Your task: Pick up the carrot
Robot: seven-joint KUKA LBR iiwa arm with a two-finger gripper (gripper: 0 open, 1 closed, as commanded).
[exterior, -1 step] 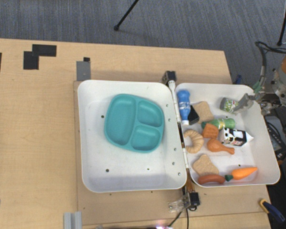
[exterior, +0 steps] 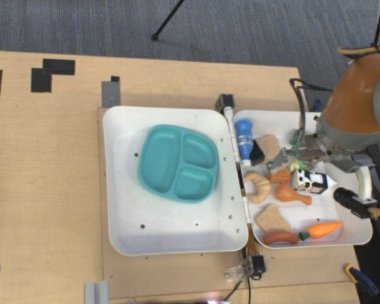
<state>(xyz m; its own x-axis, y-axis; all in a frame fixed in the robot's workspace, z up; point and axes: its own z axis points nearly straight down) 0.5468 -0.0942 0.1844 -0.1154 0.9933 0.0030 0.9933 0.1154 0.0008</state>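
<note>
The carrot (exterior: 324,230) lies at the lower right of the frame, along the near edge of the right bin (exterior: 361,233), just beside a red sausage (exterior: 280,237). The gripper (exterior: 296,160) hangs over toys in the bin's middle, well apart from it; whether its jaws are apart cannot be told.
</note>
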